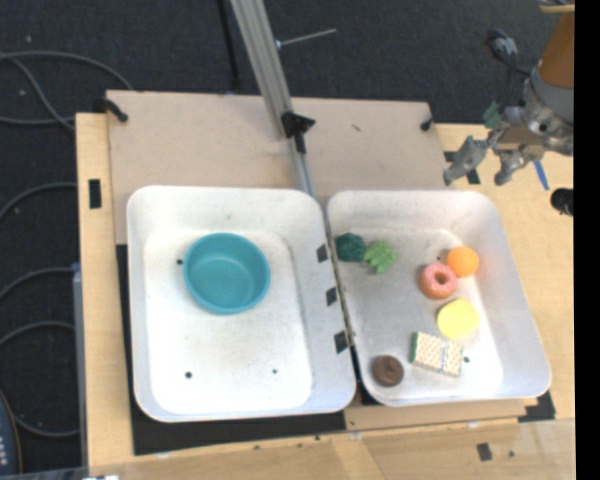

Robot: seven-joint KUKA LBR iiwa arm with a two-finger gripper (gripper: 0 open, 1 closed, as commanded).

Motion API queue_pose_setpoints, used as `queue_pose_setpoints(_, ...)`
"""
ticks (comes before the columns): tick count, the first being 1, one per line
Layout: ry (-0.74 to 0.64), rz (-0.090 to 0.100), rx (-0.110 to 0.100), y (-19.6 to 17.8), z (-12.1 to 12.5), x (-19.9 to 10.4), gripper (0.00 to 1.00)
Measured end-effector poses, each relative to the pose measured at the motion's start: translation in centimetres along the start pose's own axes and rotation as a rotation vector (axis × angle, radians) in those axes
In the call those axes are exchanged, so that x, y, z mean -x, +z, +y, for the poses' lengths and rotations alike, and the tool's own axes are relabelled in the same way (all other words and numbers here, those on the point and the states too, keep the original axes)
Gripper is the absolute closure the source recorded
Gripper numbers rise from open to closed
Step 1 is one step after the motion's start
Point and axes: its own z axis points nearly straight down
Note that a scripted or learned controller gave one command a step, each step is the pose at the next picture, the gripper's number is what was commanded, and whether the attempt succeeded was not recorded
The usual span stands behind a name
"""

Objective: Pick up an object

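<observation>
I look down at my bench. Closest to me in the right bin (520, 368) is a round brown cookie-like piece (387, 370). Just beside it, to its right, lies a small checkered wafer (437, 353) in pale colors. A little farther up sits a yellow round thing (458, 319), almost touching the wafer's top corner. Past that is a pink donut (439, 280) with a hole in the middle, and an orange ball (463, 261) rests right against its upper right side. Over on the left side of this bin, near the wall between the bins, I see a dark teal lump (350, 247) and a green bumpy lump (380, 257) touching each other.

The left bin (160, 388) holds a teal bowl (227, 272), sitting upright in its upper half, well apart from everything else.

Farther back, a silver metal bar (265, 53) slants up from the spot where the two bins meet.

My gripper (490, 168) hangs at the far right, above the top edge of the right bin and outside it. Its two fingers are spread apart and nothing is between them. All the small things lie in the bin, not picked up yet.
</observation>
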Motion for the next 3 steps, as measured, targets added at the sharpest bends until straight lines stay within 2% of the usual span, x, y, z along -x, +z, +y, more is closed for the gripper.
queue_pose_setpoints(1, 0.000, -0.002, -0.001, 0.0, 0.0, 0.1, 0.00)
queue_pose_setpoints(3, 0.000, -0.001, -0.004, 8.7, -0.3, -0.6, 0.00)
